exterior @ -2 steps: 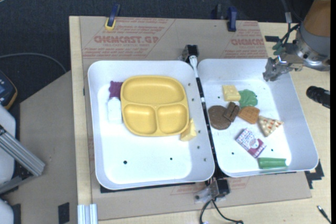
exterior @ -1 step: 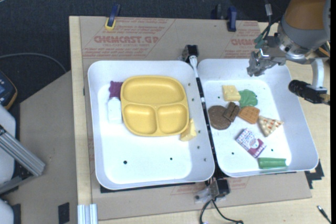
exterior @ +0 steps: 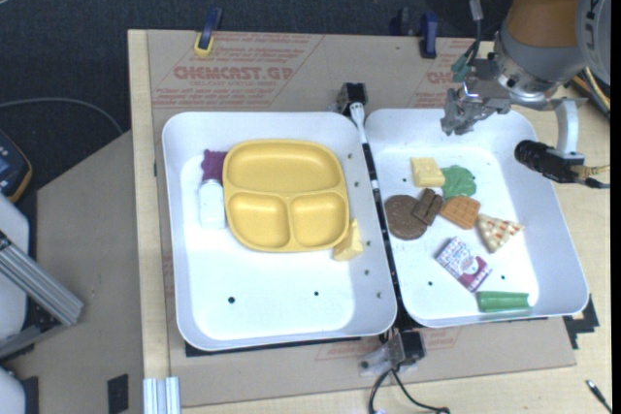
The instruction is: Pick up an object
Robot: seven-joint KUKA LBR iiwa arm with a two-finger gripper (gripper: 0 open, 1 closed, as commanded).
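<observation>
My gripper (exterior: 458,120) hangs over the far edge of the right bin (exterior: 558,238), with nothing visible between its fingers. Below it in that bin lie a pale yellow cheese block (exterior: 426,172), a green leafy piece (exterior: 458,178), a brown round cookie (exterior: 404,217) with a dark chocolate piece (exterior: 428,206) on it, an orange waffle (exterior: 463,210), a pizza slice (exterior: 499,231), a purple-and-white packet (exterior: 462,263) and a green flat piece (exterior: 504,302). The nearest item, the cheese block, sits well below the gripper.
The left bin (exterior: 194,276) holds a yellow divided plate (exterior: 285,193), a purple item (exterior: 212,164), a white bottle (exterior: 211,205) and a yellow wedge (exterior: 350,244). Clamps (exterior: 205,32) sit on the cardboard's far edge.
</observation>
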